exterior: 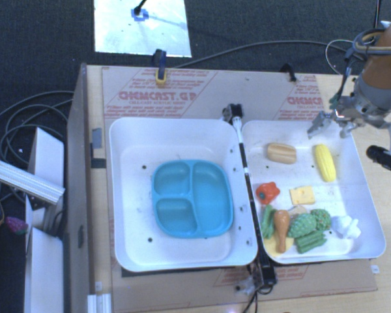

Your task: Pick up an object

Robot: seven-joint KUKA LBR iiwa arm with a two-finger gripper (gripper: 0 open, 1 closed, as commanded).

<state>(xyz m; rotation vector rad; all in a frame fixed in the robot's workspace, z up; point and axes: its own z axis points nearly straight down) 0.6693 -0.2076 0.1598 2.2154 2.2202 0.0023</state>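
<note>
jaws (pixel 332 124) open, empty | above right bin (pixel 371 237) far edge | corn (pixel 324 162) nearby

Dark carpet floor (pixel 260 12) — pale square sheet (pixel 141 18) lying there.

From my seat, the arm (pixel 383 64) is cut off by the frame's right edge, so I see little above its orange band. The gripper (pixel 332 124) at upper right is too small for me to judge its fingers. At lower right, the green toys (pixel 309 230) overlap the drumstick (pixel 281 229), and a white lump (pixel 345 226) stays unreadable.
</note>
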